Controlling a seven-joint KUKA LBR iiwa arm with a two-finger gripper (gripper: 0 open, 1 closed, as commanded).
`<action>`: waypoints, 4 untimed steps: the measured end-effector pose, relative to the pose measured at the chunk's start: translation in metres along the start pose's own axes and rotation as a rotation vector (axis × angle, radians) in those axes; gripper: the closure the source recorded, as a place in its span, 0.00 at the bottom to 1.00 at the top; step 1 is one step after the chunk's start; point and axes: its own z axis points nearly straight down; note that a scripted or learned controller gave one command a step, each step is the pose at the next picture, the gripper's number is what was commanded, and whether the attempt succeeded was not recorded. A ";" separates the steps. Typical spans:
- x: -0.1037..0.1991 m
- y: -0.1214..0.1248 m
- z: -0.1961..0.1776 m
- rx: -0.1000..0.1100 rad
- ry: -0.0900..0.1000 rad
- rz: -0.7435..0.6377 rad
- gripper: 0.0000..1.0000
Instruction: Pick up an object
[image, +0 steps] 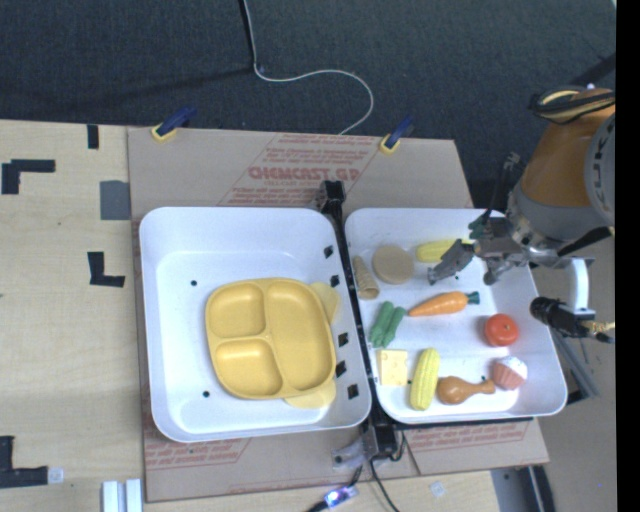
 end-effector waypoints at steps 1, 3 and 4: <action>0.000 0.003 -0.007 -0.013 -0.002 -0.003 0.00; 0.006 0.010 0.100 -0.008 -0.002 -0.005 0.00; 0.007 0.011 0.102 -0.014 -0.004 -0.004 0.00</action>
